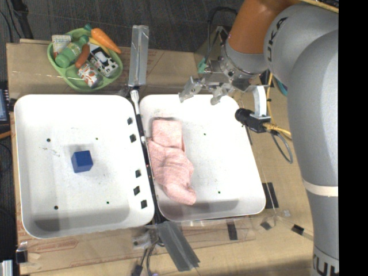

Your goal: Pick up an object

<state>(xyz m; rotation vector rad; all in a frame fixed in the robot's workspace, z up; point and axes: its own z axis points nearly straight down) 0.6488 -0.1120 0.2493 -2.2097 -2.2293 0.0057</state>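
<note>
Two white bins are sitting side by side on the worktop (52, 252). Hovering over the right bin's (241, 183) far edge, the pincer (202, 94) is spreading wide, gripping nothing, while a pink cloth (171, 161) is lying beside the divider.

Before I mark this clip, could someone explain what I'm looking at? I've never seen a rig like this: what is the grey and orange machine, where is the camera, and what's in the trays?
The big grey machine with the orange band is a robot arm, reaching in from the right. Its claw hangs over the far edge of the right bin, fingers apart, with nothing between them. The single camera is fixed above the bench and looks down at a slant. Two shallow white bins sit side by side. The left bin holds a small blue cube. The right one holds a pink cloth, crumpled along its left side. Behind the left bin stands a green bowl of toy food, including a carrot.
</note>
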